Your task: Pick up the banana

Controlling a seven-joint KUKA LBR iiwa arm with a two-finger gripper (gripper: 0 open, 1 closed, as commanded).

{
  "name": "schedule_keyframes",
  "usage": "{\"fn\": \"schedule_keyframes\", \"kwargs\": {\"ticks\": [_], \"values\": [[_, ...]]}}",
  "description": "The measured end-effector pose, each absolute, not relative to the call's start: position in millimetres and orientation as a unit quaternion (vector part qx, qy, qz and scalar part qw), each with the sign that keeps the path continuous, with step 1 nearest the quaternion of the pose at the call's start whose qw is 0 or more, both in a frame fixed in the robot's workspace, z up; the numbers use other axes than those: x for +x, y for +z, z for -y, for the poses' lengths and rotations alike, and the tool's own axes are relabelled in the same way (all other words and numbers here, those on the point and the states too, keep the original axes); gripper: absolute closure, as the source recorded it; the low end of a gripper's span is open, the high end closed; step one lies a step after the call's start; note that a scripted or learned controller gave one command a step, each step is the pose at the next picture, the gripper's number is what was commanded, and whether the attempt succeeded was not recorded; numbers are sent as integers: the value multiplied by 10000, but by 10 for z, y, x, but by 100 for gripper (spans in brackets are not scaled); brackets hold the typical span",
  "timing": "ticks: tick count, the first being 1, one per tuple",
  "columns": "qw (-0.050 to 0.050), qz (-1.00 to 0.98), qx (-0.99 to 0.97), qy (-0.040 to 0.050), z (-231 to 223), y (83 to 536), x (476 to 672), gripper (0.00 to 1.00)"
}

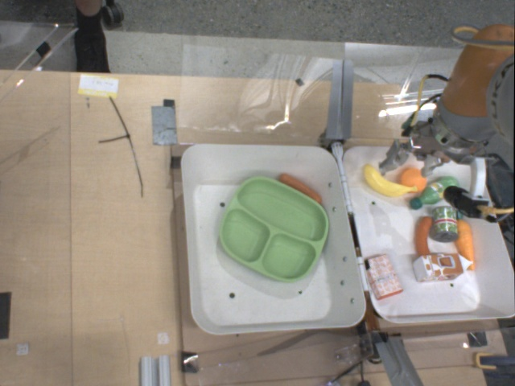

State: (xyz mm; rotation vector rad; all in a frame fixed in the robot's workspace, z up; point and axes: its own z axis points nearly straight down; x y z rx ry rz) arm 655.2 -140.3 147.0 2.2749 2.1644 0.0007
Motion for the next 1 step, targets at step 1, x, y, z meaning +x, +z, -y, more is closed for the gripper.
{"fn": "schedule_keyframes", "kwargs": {"ticks": [1], "values": [[23,-7382,6746,15,1113,925,6647,0]]}}
